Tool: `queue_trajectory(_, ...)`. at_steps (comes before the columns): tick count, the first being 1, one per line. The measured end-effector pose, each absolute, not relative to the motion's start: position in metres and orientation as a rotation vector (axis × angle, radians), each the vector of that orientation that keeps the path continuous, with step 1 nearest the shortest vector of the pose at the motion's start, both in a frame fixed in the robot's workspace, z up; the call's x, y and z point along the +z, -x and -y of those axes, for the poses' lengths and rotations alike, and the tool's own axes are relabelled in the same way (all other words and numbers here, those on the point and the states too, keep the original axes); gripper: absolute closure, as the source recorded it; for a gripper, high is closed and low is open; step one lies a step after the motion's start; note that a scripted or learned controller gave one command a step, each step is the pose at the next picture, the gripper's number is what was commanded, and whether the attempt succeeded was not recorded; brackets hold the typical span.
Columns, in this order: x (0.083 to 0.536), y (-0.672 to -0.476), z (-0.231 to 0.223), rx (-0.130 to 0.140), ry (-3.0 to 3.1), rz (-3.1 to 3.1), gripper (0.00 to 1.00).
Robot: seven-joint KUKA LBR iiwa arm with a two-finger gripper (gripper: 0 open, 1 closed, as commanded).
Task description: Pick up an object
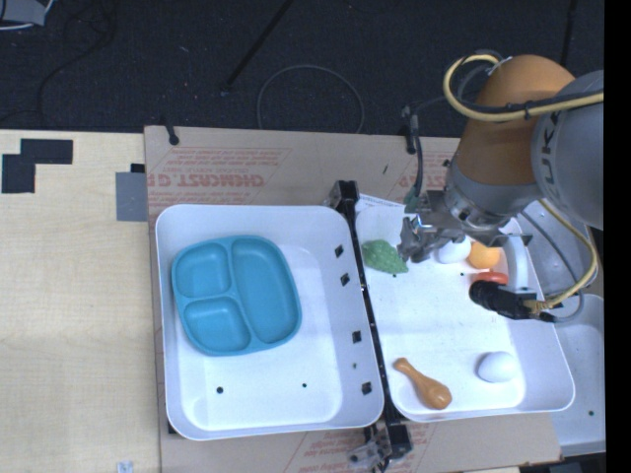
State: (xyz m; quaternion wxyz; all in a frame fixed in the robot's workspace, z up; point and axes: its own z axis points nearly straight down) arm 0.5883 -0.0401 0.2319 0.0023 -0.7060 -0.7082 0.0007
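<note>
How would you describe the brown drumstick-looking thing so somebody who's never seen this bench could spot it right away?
Look at the right-hand white bin, the one the arm reaches into, and go to its near edge. The drumstick-shaped toy lies flat there, left of a white egg-like object. It is the only tan-orange piece with a thin handle widening to a bulbous end; the green leafy piece sits far up by the gripper.

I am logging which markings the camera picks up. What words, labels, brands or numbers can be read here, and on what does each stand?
"CHEMCAST GP": red print on the brown cardboard sheet under the two bins, seen upside down; its last letters are unsure.
"KU": dark letters on the grey robot arm, cut off at the picture's edge.
Red print on the cardboard's near edge: too small to read.
</note>
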Motion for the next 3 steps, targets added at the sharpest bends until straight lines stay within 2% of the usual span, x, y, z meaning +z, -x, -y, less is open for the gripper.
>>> queue_trajectory(2,0.219,-0.565,-0.052,0.005,2.214,2.221,1.0)
queue_trajectory(3,0.214,-0.539,-0.105,0.007,2.213,2.222,1.0)
